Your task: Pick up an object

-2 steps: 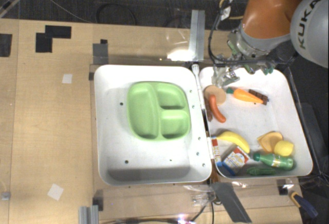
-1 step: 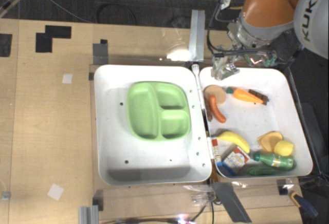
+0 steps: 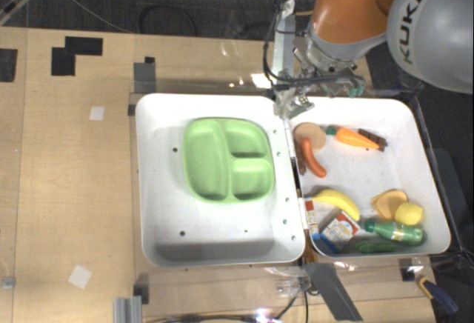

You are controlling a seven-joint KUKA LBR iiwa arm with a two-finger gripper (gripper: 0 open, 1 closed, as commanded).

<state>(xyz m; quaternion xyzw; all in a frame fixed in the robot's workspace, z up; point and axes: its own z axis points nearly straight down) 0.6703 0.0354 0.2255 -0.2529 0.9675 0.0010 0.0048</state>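
Fingers (image 3: 296,103) of the arm hang at the far rim where the two bins meet; whether they stand wide or narrow cannot be told, and nothing shows between them. Nearest candidate: the sausage (image 3: 311,158) in the right bin (image 3: 422,136), just toward the camera from them, long axis running near-to-far, beside the carrot (image 3: 354,138).

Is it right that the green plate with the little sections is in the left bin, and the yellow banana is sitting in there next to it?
Not quite. The green plate is in the left bin, but the banana is not beside it. The camera view shows the banana in the right bin, near the carrot and the green bottle.
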